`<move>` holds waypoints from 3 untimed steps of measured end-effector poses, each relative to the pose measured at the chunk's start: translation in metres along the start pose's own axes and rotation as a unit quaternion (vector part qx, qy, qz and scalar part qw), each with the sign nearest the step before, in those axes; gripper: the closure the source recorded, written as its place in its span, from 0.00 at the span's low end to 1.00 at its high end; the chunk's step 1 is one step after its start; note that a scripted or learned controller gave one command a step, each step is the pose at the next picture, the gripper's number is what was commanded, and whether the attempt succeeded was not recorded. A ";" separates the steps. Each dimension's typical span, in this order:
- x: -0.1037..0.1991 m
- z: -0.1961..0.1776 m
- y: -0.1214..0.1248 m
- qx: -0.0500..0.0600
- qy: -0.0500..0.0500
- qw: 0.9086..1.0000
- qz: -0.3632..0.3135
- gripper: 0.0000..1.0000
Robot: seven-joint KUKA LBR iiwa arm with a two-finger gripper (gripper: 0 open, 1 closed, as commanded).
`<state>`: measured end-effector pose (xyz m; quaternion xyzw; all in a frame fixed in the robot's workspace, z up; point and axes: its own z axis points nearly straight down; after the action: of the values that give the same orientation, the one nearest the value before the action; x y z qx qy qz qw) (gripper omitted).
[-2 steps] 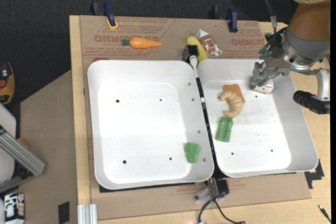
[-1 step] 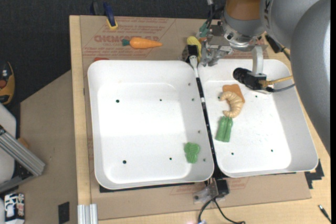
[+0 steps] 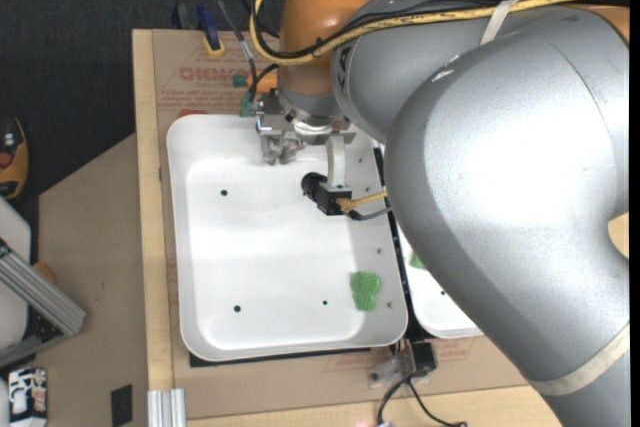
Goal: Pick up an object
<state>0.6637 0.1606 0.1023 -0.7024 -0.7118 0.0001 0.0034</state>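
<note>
White bin [image 3: 200,245], roundish green lump [image 3: 366,291], perhaps axisless.

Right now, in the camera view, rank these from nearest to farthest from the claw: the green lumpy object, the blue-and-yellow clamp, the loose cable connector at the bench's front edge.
1. Blue-and-yellow clamp, behind the claw, beyond the left bin's far rim.
2. Green lumpy object, in that bin's near right corner.
3. Cable connector, past the bin's near edge.

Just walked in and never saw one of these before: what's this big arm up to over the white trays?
A grey robot arm reaches over two white bins. Its gripper hangs over the far end of the left bin, with nothing visible between its fingers. A small green object lies in that bin's near right corner, well apart from the gripper. So nothing appears picked up yet.
</note>
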 end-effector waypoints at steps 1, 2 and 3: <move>0.059 0.019 0.002 -0.002 -0.001 1.000 0.004 1.00; -0.012 0.001 0.003 -0.001 -0.003 1.000 0.009 1.00; 0.059 0.018 0.003 -0.003 -0.002 1.000 0.005 1.00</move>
<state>0.6660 0.2194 0.0844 -0.7059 -0.7083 -0.0007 0.0001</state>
